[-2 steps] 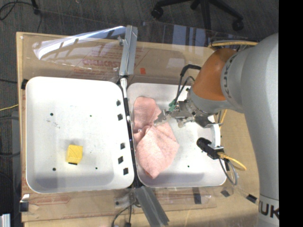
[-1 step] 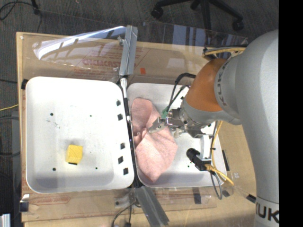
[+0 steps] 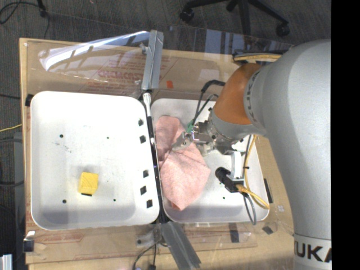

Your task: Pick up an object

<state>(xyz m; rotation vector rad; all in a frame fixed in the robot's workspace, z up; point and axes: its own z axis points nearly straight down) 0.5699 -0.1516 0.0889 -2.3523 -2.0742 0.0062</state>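
The gripper (image 3: 188,139) was down in the right bin (image 3: 256,204), its tip touching the pink cloth (image 3: 180,170). Its fingers looked pinched on a fold of the cloth, though the wrist hid much of them. The cloth lay against that bin's left wall. A yellow block (image 3: 88,183) sat apart in the left bin (image 3: 50,108).
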